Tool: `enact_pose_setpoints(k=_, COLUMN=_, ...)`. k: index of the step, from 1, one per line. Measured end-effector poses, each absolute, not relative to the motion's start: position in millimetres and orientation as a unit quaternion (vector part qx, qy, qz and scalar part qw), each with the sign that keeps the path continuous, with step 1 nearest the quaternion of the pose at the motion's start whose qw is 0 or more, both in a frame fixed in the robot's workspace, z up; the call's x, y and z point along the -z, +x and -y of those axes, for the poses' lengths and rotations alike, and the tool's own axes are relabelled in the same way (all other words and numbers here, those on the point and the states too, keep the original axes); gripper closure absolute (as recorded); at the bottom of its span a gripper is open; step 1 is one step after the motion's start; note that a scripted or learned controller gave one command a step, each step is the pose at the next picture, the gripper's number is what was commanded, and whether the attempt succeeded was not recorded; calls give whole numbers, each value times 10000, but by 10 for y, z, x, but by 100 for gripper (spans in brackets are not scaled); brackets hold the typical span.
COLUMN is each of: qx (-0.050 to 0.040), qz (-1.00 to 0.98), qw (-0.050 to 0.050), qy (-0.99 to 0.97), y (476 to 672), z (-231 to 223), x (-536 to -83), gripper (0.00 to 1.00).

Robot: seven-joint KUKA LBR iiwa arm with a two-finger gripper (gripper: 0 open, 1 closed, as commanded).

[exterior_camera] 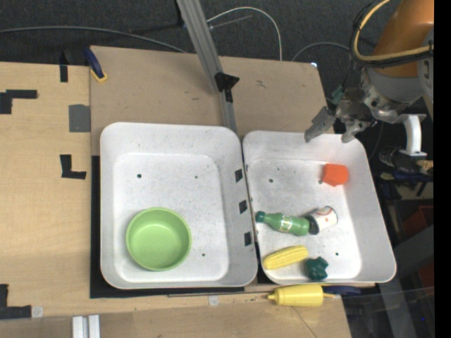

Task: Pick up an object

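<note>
Gripper point(331, 131) open above right bin's point(373, 210) five objects

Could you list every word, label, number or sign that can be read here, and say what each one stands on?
No text can be read in this view.
Green bottle: a pale band round its middle, perhaps a label, too small and blurred to read.
White and red object beside the bottle: markings too blurred to read.
Yellow bottle, orange block, green bowl, corn: no lettering visible.
</note>
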State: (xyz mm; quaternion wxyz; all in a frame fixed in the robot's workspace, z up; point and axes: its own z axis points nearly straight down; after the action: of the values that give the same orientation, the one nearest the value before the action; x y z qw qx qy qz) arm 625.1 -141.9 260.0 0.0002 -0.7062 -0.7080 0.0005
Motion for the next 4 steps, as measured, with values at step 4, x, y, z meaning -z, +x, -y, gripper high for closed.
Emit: enact_pose_setpoints(k=4, qx=-25, qz=7078, qw=19, qy=-7064, y=6125, z=1388, x=-872, gripper=0)
